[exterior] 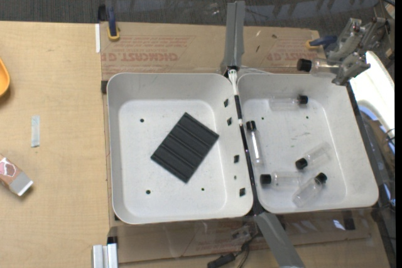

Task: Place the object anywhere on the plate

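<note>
A black ribbed plate (185,147) lies flat and turned at an angle in the middle of the left bin (119,135). Above the far right corner of the right bin (361,154), my gripper (342,69) is raised. It looks shut on the end of a clear vial (319,64), which sticks out level to the left with its black cap outermost. Several more clear vials with black caps lie in the right bin: one (287,101) near the back, one (254,142) along the left wall and a cluster (300,180) at the front.
A grey divider post (234,34) rises behind the seam between the bins. Clamps (112,27) hold the cardboard at the back. On the wooden bench to the left lie a small metal strip (35,132) and a tube (15,176). Cables hang at top right.
</note>
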You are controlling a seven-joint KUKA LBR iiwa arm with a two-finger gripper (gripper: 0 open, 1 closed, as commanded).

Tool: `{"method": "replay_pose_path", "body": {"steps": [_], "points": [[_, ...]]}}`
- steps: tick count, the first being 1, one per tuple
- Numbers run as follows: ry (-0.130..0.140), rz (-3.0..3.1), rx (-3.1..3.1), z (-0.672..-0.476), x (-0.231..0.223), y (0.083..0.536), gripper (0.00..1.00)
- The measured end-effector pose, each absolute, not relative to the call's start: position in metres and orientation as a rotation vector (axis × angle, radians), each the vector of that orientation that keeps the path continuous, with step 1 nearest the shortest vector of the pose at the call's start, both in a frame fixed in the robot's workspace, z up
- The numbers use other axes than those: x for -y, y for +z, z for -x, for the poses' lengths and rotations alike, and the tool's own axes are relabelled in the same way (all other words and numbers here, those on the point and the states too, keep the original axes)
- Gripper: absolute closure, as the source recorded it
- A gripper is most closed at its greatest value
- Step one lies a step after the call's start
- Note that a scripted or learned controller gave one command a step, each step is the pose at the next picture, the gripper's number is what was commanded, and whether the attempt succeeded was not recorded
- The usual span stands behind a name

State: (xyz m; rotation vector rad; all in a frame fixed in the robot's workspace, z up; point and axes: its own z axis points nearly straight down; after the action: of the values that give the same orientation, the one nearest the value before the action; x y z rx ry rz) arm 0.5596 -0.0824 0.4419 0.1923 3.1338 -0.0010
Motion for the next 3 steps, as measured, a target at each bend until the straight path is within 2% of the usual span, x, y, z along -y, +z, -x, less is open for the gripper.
{"method": "replay_pose_path", "body": {"steps": [1, 2, 3], "points": [[-0.001, -0.096, -3.138, -0.502, 0.162, 0.442, 1.0], [-0.002, 0.328, -3.121, -0.479, 0.204, 0.442, 1.0], [-0.002, 0.784, -3.038, -0.485, 0.222, 0.442, 1.0]]}}
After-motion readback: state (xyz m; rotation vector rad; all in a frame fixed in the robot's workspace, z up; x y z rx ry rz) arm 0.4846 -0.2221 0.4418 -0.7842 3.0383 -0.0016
